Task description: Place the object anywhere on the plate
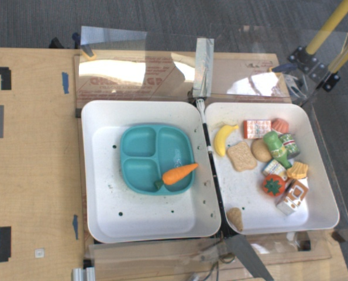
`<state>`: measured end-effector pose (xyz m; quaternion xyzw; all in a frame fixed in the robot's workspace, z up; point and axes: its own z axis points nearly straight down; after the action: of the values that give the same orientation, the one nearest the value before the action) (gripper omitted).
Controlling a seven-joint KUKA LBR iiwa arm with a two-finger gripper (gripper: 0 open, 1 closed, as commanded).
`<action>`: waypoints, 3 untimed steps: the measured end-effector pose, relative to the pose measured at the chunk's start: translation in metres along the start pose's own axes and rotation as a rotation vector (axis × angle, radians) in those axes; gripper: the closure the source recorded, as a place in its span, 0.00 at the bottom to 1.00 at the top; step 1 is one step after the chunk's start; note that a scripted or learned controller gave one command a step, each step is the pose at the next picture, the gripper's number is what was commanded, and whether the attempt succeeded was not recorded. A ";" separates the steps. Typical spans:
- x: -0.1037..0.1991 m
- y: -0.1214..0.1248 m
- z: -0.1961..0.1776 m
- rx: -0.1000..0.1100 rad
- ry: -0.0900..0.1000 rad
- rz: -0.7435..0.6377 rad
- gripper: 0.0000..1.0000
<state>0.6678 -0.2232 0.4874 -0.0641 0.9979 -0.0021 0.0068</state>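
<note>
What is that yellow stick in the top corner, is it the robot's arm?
Probably not. It is a bright yellow pole with black clamps at its lower end, and a thinner yellow bar beside it. The robot's arm is grey with an orange band, so this looks more like a stand.

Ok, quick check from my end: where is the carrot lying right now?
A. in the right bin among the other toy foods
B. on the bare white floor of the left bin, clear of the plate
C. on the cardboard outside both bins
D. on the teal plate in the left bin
D: the carrot lies across the lower right part of the teal plate, which sits in the left bin.
</note>
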 end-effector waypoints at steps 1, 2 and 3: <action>0.000 0.001 0.000 0.000 0.000 -0.031 1.00; 0.000 0.001 0.000 0.000 0.000 -0.064 1.00; -0.001 0.001 0.000 0.000 -0.001 -0.102 1.00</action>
<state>0.6681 -0.2218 0.4877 -0.1147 0.9934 -0.0024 0.0069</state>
